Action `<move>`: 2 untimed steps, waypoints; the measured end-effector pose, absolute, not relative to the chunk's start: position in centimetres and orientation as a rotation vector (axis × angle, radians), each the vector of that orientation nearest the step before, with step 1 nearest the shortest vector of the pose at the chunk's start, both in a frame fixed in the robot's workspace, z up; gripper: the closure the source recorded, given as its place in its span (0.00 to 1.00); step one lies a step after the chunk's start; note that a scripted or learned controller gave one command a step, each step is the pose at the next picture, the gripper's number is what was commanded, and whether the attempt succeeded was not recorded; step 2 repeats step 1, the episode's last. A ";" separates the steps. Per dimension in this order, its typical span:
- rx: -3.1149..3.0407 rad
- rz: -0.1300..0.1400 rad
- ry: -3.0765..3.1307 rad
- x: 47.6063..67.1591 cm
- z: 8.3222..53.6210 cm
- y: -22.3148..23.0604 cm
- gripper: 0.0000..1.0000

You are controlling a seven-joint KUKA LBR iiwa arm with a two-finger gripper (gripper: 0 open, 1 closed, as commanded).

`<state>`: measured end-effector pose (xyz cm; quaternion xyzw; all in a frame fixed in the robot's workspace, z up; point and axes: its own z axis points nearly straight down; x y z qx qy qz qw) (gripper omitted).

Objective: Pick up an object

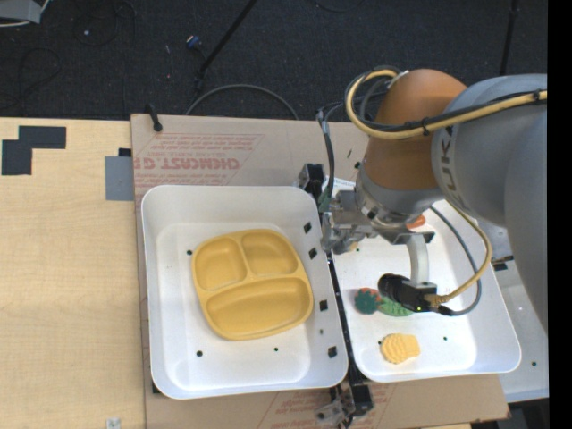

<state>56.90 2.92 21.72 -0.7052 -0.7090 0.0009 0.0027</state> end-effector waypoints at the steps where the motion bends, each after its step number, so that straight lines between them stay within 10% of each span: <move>1: -2.210 0.004 -2.224 55.5 21.1 8.7 1.00; 2: -2.210 0.004 -2.224 55.5 21.1 8.7 1.00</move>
